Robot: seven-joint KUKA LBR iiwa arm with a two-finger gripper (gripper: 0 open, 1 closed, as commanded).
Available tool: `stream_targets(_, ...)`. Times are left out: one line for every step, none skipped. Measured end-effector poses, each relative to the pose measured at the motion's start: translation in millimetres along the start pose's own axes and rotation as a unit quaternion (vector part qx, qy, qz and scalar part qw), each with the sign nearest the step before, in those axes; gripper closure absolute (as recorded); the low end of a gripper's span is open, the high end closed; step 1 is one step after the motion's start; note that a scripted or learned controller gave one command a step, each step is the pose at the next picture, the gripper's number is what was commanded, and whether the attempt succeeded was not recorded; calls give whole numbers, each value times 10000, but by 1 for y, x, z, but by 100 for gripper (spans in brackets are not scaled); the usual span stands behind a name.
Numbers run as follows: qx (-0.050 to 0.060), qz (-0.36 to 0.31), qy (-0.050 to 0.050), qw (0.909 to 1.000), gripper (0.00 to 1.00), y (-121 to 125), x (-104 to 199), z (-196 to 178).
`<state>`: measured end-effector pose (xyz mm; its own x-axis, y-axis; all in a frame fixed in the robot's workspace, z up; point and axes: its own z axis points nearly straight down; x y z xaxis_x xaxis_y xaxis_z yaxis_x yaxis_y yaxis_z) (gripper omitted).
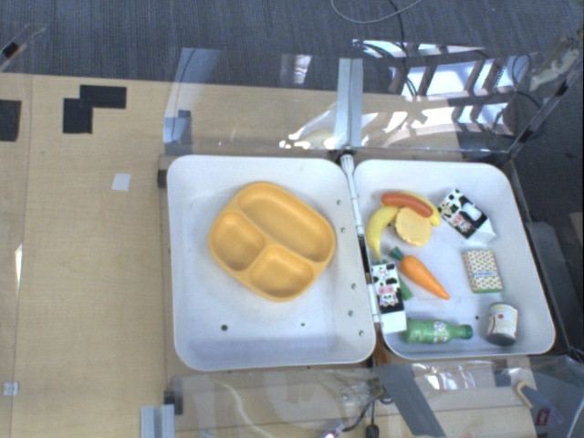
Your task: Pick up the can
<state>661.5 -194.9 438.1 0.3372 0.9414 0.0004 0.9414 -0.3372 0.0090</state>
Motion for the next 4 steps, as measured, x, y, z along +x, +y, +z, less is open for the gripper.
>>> stream_targets(19, 803, -3, 9968, 0, -45, -10, 1)
stream_targets(-6, 755, -3, 9971, 100, -44, -8, -11)
stream_targets(-5, 754, -4, 9972, 0, -44, -8, -11)
stream_targets(-31, 710, -4, 9975, 100, -43, -6, -23)
